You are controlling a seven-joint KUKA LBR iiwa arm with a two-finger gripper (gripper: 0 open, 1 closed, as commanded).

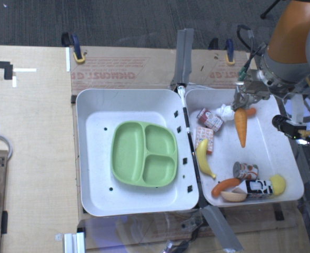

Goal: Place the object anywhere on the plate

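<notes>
I am standing by the desk [28,120] and looking down at two white bins. The left bin [91,141] has a green plate [144,153] in it, and the plate has three little parts with nothing on them. The right bin [281,157] is full of toy food. The claw [245,102] hangs over the top of the right bin, and a carrot [241,125] dangles from it with the pointy end down. It looks like the claw is pinching the fat top of the carrot, so I think the pick-up part is done. What is left is the big part: carry the carrot over the wall between the bins and set it down on the plate. Other things lie in the right bin: a banana [202,158], a can [245,170], a lemon [277,184], a little box [210,120] and something white and crumpled [226,111]. The tips of the claw are hard to see because the top of the carrot covers them. I cannot tell if the carrot's tip touches the bin floor or hangs just above it.
</notes>
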